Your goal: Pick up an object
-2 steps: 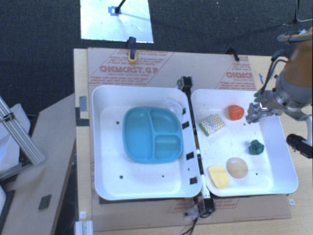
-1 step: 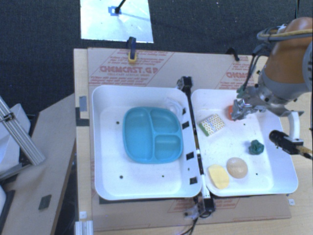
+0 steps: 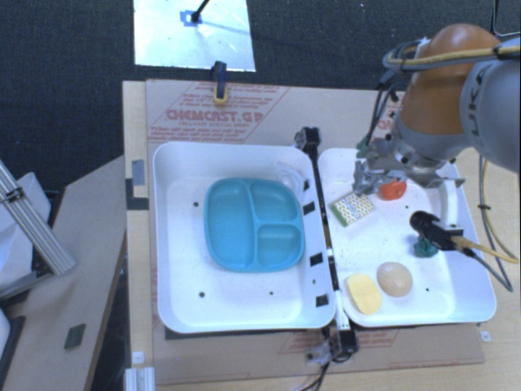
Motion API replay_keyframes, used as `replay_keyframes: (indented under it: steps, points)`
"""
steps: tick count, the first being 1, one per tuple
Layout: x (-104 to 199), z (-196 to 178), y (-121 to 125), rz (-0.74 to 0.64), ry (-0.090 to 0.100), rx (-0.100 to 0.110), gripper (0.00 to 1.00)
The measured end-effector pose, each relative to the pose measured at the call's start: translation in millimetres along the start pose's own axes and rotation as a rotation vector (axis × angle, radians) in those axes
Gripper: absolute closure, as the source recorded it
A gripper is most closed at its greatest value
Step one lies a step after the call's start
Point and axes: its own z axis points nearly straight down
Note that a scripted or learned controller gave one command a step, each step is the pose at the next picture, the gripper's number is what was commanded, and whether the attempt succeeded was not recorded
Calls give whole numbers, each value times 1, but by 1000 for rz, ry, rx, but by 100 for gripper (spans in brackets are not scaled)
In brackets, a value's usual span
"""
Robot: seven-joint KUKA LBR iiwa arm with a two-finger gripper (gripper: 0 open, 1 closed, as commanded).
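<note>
At the near edge of the right bin [image 3: 456,300] a yellow block [image 3: 364,293] and a beige egg-shaped object [image 3: 395,279] lie just beside each other, both resting on the bin floor. A little farther in, a small teal object [image 3: 423,249] sits near the right wall. Beyond these, a flat patterned piece [image 3: 352,208] lies close to the wall between the bins, and an orange object [image 3: 393,189] is near it. The gripper [image 3: 365,177] hangs low at the far part of this bin, between these two things and very close to both. Whether it is open or closed, I cannot tell, and I see nothing in its hold. In my judgement the pick is not yet done: every object rests in a bin, so grasping and lifting are left. In the left bin [image 3: 183,287] lies a blue divided tray [image 3: 252,224].
</note>
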Motion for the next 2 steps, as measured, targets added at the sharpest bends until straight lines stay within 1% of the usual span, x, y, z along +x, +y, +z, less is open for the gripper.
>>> replay_keyframes:
  steps: [1, 2]
  points:
    - [59, -3, 0, -1, 1, 0, 100]
    - [113, 0, 12, 1, 0, 0, 100]
